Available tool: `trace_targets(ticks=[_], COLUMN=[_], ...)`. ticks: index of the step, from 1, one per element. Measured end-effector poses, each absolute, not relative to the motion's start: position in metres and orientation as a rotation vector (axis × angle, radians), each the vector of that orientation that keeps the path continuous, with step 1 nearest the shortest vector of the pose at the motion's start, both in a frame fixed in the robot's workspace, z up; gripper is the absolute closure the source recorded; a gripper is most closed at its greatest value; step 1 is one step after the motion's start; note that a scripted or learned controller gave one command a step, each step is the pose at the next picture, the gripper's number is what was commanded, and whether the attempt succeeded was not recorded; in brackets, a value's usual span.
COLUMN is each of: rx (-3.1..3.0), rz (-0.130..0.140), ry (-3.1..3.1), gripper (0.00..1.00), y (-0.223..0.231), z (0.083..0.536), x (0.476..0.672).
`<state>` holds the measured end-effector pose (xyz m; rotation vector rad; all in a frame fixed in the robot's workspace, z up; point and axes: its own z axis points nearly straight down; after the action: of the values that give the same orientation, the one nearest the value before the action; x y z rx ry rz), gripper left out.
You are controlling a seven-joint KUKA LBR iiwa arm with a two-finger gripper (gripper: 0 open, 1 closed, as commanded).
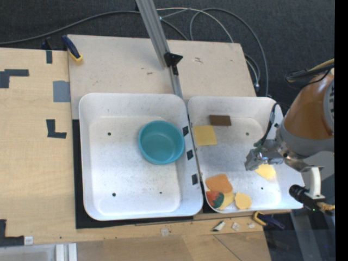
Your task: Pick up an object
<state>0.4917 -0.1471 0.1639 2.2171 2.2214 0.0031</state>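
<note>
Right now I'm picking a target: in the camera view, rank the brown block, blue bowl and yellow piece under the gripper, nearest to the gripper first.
1. Yellow piece, right bin, at the gripper.
2. Brown block, right bin's far side.
3. Blue bowl, left bin.

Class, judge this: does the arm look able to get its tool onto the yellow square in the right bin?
Probably yes. The yellow square lies flat and apart from other things on the right bin floor, and the tool is low in that bin.
</note>
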Motion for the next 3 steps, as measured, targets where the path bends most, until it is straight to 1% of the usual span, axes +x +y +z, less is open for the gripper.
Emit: trace_targets(ticks=[2, 3], rx=[2.216, 2.214], rz=[0.003, 0.001], ry=[2.221, 2.23], gripper=[1.0, 1.0], y=[-0.144, -0.092], z=[0.253, 0.259], x=[0.492, 0.514])
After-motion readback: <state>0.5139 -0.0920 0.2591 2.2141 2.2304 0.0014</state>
